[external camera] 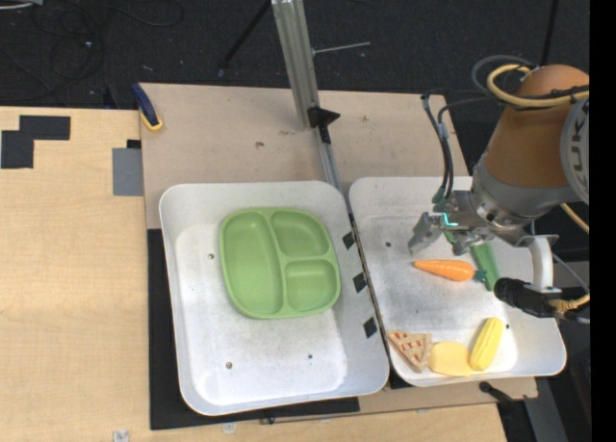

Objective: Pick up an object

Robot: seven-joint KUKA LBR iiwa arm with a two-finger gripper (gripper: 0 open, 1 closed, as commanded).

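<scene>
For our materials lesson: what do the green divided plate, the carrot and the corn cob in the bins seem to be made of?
Green divided plate: likely moulded plastic, an even matte colour with soft rounded ridges. Carrot: probably toy plastic, uniformly orange and smooth. Corn cob: probably plastic or rubber too, flat yellow with a slight sheen. Too small to be sure.

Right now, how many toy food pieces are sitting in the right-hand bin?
4. A carrot lies just below the gripper; a waffle slice, a pale yellow piece and a corn cob line the near edge. The arm may hide more.
</scene>
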